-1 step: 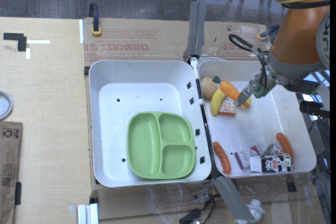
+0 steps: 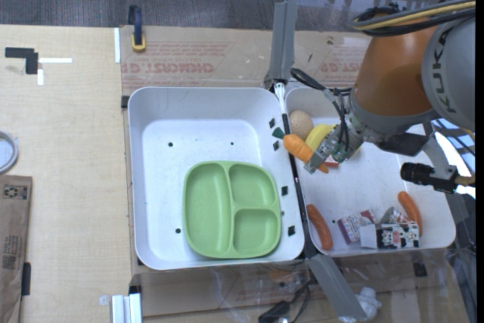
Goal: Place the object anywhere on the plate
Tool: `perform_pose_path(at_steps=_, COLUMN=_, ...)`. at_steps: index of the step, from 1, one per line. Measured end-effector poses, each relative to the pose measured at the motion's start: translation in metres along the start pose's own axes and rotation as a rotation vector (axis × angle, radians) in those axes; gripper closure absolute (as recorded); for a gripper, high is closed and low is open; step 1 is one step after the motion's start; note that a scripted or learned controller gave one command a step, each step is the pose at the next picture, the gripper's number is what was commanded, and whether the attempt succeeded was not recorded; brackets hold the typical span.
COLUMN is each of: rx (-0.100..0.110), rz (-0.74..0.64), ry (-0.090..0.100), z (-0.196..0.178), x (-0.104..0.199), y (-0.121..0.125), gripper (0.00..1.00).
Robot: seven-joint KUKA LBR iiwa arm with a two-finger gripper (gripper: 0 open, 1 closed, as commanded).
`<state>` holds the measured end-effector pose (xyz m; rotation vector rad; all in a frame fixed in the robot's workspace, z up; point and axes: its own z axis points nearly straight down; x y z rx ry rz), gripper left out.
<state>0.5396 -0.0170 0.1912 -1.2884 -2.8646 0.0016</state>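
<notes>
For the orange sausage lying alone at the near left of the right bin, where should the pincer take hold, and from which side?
Grip the orange sausage across its narrow middle, coming straight down from above. It lies flat on the bin floor, long axis running roughly away from the camera, so the fingers should close across its width. The bin wall sits close on its left, so that finger has little room; the food packets lie further off to its right.

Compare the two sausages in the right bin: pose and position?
The left sausage lies by the bin's near-left wall, next to the divider; the right sausage lies toward the far-right side, beyond the small cartons. The left one looks longer and more orange; the right one shorter and redder. Both lie flat and slanted the same way, apart from the gripper.
</notes>
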Motion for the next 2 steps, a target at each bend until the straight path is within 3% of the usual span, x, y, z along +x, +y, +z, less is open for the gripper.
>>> perform_pose_path(at_steps=1, rx=0.001, rz=-0.125, ry=0.001, z=0.0001, x=0.0752, y=0.0154, gripper=1.0)
perform_pose_path(at_steps=2, rx=0.001, rz=-0.124, ry=0.001, z=0.0001, x=0.075, y=0.0153, gripper=0.0)
